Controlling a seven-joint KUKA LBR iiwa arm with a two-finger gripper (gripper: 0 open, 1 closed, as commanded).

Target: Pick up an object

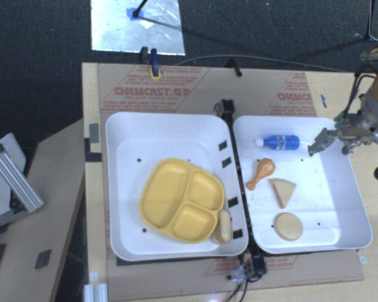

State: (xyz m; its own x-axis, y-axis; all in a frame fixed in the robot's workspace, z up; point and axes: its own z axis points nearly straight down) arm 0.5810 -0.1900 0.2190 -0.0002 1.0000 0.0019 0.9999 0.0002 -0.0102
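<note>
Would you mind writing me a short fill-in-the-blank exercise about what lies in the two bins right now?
1. The yellow divided tray lies in the ____ bin in the camera view.
2. The bottle in the right bin is white-capped and ____ in colour.
3. The gripper hovers just to the right of the ____.
4. The round biscuit lies nearer the camera than the tan ____-shaped piece.

Missing words: left; blue; bottle; wedge

Two bins, six loose things on the counter

Two white bins: the left bin (123,168) holds one yellow divided tray (181,200) and one pale bread roll (223,226); the right bin (349,200) holds one blue bottle (279,142), one orange drumstick (261,171), one tan wedge (282,190) and one round bun (288,226).
</note>
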